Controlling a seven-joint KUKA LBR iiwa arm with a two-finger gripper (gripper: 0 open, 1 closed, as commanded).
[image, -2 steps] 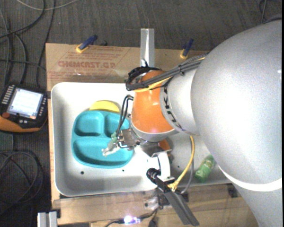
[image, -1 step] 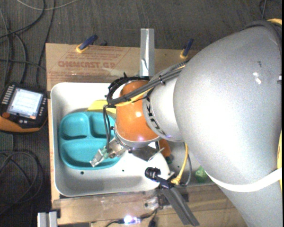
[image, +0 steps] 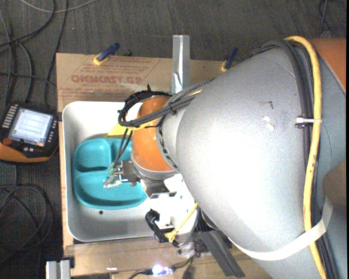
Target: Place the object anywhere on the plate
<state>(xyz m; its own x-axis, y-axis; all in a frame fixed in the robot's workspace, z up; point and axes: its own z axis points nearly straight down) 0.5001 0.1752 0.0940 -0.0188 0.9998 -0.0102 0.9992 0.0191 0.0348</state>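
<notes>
- Hovering my gripper (image: 117, 177) low over the plate (image: 90, 190) in the left bin (image: 72, 220).
- Grip state: can't tell, my wrist blocks it.
- Object: probably the yellow bit (image: 117, 131) at the plate's far rim, half hidden; looks off-plate, so placing isn't done.
- Plate: teal, glossy, rounded, divided. Bin: smooth white plastic.

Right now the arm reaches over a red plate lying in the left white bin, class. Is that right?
Not quite. The plate is turquoise, not red, as the camera view shows. It does lie in the left white bin, with the arm reaching over it.
</notes>
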